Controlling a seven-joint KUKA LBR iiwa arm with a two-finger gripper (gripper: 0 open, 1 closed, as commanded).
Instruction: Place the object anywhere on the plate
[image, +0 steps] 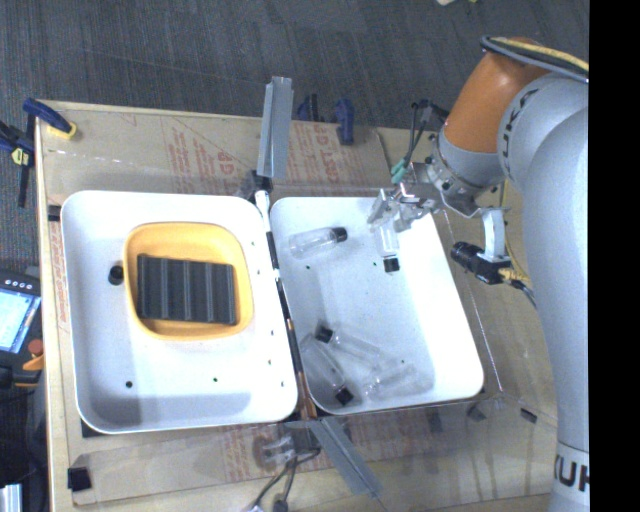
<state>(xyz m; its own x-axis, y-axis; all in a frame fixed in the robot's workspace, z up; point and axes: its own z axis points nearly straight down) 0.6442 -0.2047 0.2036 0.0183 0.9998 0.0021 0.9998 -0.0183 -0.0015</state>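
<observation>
"KU" lettering on grey arm

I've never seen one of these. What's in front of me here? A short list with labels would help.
left bin: shallow white bin holding a yellow plate with a dark ridged block on it
right bin: shallow white bin with clear plastic vials with black caps
arm: grey arm with orange band
gripper: gripper over the right bin's far edge, a clear vial hanging at it

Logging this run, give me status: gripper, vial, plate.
Gripper over right bin's far edge, clear vial hanging between fingers. Yellow plate in left bin, dark ridged insert on it.
</observation>
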